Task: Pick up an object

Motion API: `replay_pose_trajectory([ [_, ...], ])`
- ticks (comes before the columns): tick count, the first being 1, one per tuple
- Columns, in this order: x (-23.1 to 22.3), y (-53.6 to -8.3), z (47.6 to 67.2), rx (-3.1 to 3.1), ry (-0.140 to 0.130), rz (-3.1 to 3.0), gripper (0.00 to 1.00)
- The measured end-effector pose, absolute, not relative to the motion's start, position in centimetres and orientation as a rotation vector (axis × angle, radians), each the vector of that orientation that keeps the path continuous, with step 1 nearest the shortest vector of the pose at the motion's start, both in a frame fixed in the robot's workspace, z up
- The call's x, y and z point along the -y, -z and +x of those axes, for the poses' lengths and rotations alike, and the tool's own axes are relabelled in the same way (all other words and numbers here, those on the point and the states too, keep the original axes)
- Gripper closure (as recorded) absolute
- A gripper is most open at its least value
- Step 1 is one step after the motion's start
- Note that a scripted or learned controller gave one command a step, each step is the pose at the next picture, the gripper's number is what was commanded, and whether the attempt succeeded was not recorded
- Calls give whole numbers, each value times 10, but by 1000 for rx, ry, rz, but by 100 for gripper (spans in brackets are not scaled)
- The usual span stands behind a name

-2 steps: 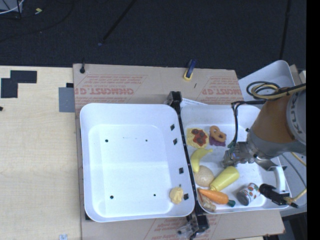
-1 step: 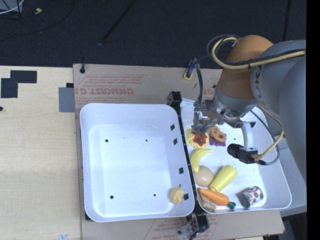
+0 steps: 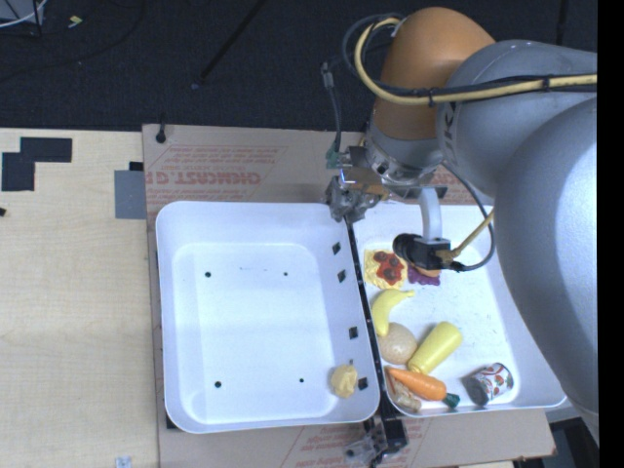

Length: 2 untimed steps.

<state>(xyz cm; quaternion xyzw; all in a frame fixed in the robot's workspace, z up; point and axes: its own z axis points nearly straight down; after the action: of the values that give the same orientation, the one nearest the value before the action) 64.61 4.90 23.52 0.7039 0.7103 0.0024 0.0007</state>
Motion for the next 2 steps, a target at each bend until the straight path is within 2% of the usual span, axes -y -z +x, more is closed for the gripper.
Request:
replay_pose_trajectory([
  [1, -88, -338, 645, -2224, -14, 2212, 100],
  [2, -152, -409, 644, -2228, -9, 2213, 100],
])
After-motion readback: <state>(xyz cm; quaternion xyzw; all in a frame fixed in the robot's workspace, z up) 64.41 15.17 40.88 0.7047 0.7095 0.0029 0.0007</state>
